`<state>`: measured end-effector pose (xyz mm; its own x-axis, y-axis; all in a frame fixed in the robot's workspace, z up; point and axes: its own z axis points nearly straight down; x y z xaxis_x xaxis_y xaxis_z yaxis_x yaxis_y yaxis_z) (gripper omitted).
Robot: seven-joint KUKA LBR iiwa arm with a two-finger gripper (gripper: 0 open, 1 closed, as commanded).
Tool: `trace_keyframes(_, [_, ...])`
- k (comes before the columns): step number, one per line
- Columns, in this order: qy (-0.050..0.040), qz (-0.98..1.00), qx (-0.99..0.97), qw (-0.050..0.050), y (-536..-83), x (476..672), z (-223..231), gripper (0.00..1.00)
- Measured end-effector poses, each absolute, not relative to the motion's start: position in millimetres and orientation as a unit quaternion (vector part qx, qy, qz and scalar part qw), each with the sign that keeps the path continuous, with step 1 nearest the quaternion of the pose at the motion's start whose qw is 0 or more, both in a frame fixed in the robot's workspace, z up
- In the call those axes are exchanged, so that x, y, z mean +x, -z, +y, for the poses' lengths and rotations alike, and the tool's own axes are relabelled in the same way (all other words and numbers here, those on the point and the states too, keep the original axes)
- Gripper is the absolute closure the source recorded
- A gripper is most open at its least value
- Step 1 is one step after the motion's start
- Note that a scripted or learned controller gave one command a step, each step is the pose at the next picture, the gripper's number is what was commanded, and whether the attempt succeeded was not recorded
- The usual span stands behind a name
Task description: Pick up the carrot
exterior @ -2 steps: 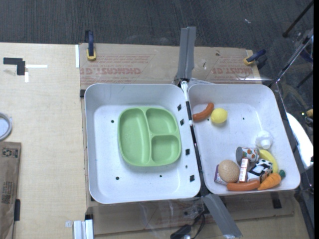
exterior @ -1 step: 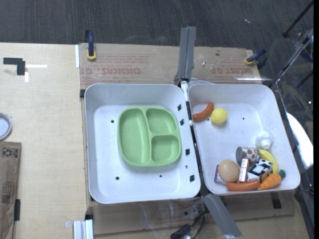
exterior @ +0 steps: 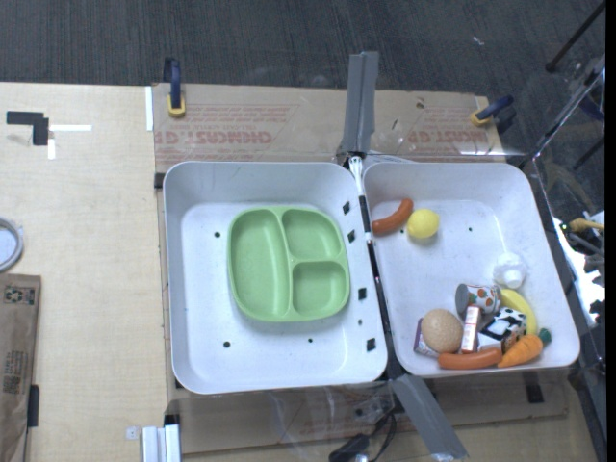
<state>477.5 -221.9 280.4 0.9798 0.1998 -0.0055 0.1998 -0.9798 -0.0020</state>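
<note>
We see nothing done yet: the carrot lies untouched in the near right corner of the right bin, jammed against a clutter pile beside a sausage and a banana. We can't tell the pincer's state. The whole pick is left, as we judge it. The carrot's long axis runs roughly left to right, tilted slightly; green top points right, tip toward the sausage.

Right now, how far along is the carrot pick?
Nothing looks done yet. The carrot lies in the right bin, in its lower right corner, packed against a hot dog and a banana. Nothing is in hand. Left: the whole reach, grasp and lift.
</note>
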Motion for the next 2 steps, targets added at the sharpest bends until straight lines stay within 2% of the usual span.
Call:
trace_keyframes(1, [-0.0022, -0.102, -0.995, 0.0, -329.2, 478.1, -222.0, 1.0])
trace_keyframes(2, [-0.0029, -0.101, -0.995, 0.0, -318.5, 477.9, -221.9, 1.0])
